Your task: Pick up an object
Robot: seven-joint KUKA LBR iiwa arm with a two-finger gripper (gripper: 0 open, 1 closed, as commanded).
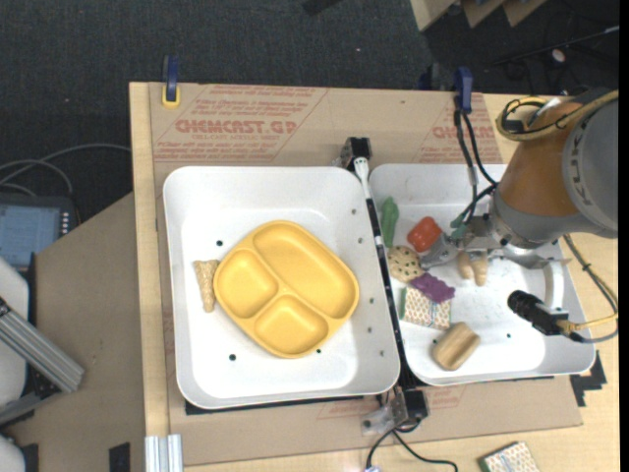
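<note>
Cardboard-topped bench (246,116) on dark carpet (147,18); end effector (470,264) grip state can't tell.

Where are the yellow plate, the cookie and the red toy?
yellow plate (285,288): camera view, left bin, on the ridge where its three compartments meet.
cookie (403,262): camera view, right bin by the divider, middle of its speckled top.
red toy (425,233): camera view, right bin, middle of its top.

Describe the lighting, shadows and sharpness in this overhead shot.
Camera view: even, soft light; the yellow tray casts a faint shadow and shows mild sheen; the white bins look bright but not blown out; the gripper area is slightly soft.
</note>
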